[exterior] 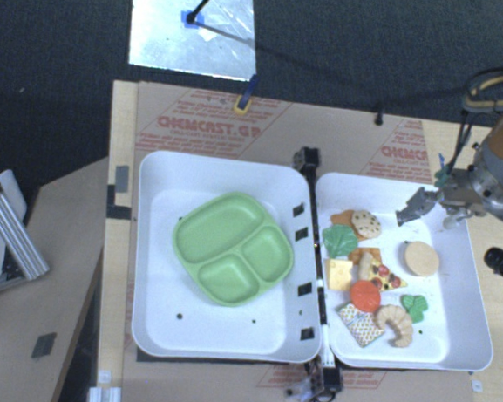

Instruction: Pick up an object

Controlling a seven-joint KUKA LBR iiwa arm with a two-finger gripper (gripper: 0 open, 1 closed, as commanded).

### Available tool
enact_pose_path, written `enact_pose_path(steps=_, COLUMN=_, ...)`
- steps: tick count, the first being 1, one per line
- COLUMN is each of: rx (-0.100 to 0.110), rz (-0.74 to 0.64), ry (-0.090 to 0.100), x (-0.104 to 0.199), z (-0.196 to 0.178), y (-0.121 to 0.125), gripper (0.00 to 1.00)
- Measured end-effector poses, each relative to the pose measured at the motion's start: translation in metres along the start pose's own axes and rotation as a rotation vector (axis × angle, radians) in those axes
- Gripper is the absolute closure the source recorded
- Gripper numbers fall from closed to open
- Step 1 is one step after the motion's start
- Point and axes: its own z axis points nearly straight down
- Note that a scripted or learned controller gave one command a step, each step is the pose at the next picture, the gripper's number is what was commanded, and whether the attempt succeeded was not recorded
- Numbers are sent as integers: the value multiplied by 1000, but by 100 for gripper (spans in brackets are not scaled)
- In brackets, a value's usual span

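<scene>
The right bin (465, 258) holds several toy foods: a chocolate-chip cookie (365, 223), a green lettuce leaf (340, 241), a yellow cheese square (339, 274), a pizza slice (378, 271), a red tomato (366, 296), a tan shrimp (395, 326), a patterned cracker (359, 327), a small green piece (415, 305) and a round tan disc (420, 259). My gripper (431, 215) hangs over the far right part of this bin, just beyond the tan disc. It is open, with only white bin floor showing between its fingers. It touches none of the foods.
In the left bin (157, 231) lies a green divided plate (232, 248). A black hinged divider (311, 245) runs between the bins. A shiny metal sheet (195, 24) lies beyond the bench, and a metal frame (0, 226) stands at the left edge.
</scene>
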Motion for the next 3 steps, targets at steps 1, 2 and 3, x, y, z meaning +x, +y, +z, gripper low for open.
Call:
enact_pose_path(steps=1, rx=-12, rz=-2, ry=-2, x=0, z=-7, y=2, gripper=0)
enact_pose_path(steps=2, rx=-7, rz=0, ry=-1, x=-5, z=54, y=-1, gripper=0)
enact_pose_path(steps=3, rx=-14, rz=0, ry=-2, x=-5, z=90, y=-2, gripper=0)
